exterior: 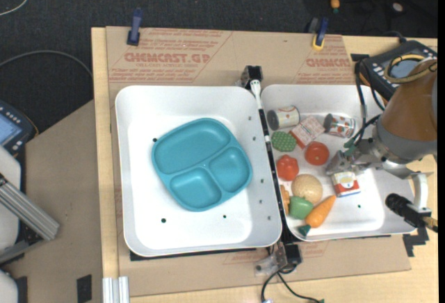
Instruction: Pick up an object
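Grey fingers of the gripper (345, 164) hang over the right bin (368, 222), whether parted or pinched I cannot tell, lowered beside the red tomato (317, 153) above a small red-and-white carton (346, 186), likely lining up a grab

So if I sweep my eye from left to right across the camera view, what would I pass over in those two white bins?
Blue divided plate → red tomato → orange carrot → small red-and-white box → the tool on the arm.
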### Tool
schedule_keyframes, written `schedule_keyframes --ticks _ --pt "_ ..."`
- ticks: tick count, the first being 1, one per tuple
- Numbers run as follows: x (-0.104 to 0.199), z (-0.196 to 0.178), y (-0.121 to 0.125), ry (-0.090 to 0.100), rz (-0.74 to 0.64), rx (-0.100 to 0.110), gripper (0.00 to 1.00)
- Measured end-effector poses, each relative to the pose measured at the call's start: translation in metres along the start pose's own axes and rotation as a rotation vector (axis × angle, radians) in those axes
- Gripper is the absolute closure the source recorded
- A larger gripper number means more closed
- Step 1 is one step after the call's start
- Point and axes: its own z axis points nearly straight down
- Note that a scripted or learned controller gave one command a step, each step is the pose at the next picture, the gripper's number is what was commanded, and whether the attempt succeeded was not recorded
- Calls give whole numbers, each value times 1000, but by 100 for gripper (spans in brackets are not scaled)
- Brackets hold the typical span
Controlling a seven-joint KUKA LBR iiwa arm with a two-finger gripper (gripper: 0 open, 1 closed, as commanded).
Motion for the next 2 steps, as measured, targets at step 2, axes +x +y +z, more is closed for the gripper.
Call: schedule_keyframes --ticks 2 --pt "132 -137 58 2 -13 -12 100"
